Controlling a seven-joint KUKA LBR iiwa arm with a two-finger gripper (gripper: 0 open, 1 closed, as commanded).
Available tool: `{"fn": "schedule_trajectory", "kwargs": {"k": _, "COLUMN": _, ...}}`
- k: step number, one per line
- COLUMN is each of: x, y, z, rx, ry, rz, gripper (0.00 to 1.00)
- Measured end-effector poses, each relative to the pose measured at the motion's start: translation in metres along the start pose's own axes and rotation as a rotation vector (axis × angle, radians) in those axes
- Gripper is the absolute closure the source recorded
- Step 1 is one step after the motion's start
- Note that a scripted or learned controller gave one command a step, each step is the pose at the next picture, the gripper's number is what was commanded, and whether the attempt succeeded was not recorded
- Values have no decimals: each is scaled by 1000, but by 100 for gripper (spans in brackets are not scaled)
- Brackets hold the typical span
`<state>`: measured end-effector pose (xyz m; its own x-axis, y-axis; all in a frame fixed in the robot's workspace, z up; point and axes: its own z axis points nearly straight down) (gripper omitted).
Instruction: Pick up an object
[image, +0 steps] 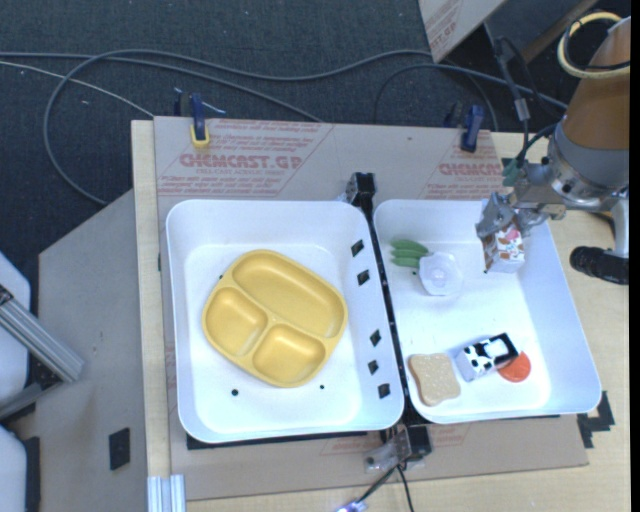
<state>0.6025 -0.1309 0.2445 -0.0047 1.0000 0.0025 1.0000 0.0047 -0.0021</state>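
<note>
The claw grips a small carton above the right bin, near a clear cup and green pod.

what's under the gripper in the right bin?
A small white carton with red print sits just below the gripper, near the right bin's back edge. The gripper covers the carton's top, so contact can't be judged.

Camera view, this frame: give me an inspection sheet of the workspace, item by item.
Surface: two white bins on a brown board.
Job's things: right bin holds a toast slice, black-and-white toy, orange piece, green pods, clear lid, small carton.
Clutter: yellow divided plate in left bin.
Grippers: gripper over the right bin's far edge, beside the carton.
Cables: cables across dark floor.
Surroundings: two blue clamps.
</note>
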Motion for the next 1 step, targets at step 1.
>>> {"fn": "schedule_trajectory", "kwargs": {"k": 1, "x": 48, "y": -16, "z": 12, "rx": 2, "ry": 0, "rz": 1, "gripper": 100}}
